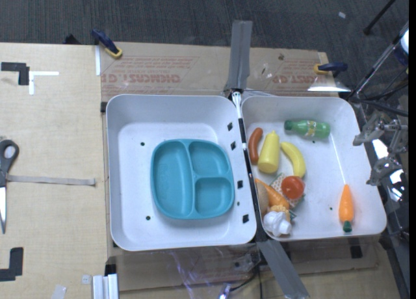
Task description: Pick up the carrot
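Note:
The carrot is orange with a small green stem end. It lies alone near the front right corner of the right bin, its stem pointing toward the front rim. My gripper hovers at the bin's right rim, above and to the right of the carrot and apart from it. Its two grey fingers point left with a wide gap, open, and nothing is between them.
On the right bin's left side are a green bottle, a red sausage, a yellow bottle, a banana, a tomato, an orange wedge and a white piece. A teal divided plate sits in the left bin.

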Motion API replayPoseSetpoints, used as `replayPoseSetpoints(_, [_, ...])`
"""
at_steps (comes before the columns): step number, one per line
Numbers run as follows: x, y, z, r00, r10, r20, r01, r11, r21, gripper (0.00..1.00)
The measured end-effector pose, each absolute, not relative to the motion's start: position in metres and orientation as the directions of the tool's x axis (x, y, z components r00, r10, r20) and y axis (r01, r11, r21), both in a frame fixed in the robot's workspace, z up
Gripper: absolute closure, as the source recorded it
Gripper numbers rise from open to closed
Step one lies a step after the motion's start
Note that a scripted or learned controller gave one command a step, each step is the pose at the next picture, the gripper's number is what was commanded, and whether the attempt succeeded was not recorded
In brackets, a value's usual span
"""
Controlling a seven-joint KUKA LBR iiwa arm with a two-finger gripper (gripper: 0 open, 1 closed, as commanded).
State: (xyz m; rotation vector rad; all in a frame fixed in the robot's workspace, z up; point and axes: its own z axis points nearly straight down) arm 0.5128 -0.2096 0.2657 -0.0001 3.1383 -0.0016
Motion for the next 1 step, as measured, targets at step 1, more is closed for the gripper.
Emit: replayPoseSetpoints(1, [0.4951,-0.2214,0.1366,-0.987,-0.163,-0.002,-0.163,0.987,0.0,0.0])
